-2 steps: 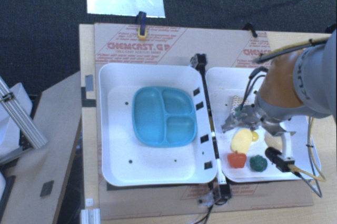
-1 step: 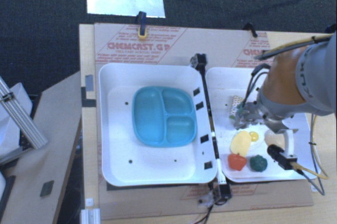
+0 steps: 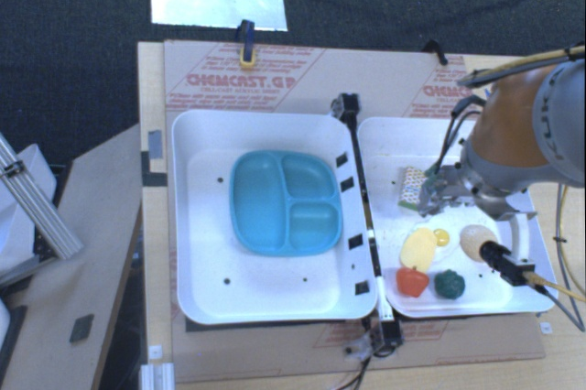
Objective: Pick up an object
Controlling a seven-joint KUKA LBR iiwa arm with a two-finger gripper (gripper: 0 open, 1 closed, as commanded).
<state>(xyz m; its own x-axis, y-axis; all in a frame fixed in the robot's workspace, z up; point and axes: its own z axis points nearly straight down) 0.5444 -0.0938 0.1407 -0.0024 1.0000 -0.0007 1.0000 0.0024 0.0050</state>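
From the camera above the bench, the arm [image 3: 522, 127] reached in from the right over the right bin [image 3: 385, 136]. Its gripper [image 3: 432, 196] hung low beside a small patterned packet [image 3: 413, 184]; whether it was spread or pressed together could not be told. Nearer the front of that bin lay a yellow piece [image 3: 419, 247], a small yellow ring [image 3: 442, 238], a pale egg-shaped piece [image 3: 476, 240], a red piece [image 3: 412, 282] and a dark green piece [image 3: 449, 285], close together. The left bin [image 3: 197, 287] held a blue divided plate [image 3: 284, 201].
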